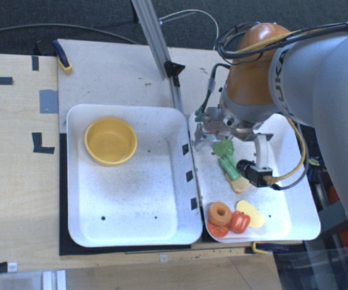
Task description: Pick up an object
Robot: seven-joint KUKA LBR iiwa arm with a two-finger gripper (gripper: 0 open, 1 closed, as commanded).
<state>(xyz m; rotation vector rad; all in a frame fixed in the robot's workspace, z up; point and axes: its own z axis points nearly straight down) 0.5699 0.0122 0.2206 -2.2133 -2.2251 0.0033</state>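
Down over the right bin, gripper just above-left of the green toy (long axis slanting down-right); grip state impossible to tell, nothing visibly held, short reach needed.

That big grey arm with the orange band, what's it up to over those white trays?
The grey robot arm reaches in over the right white bin, its gripper low above a green toy vegetable with a tan end. Whether it has hold of that toy is not clear. Near the bin's front edge lie an orange ring-shaped toy, a red pepper-like toy and a pale yellow flat piece. The left white bin holds a round yellow bowl, away from the arm.
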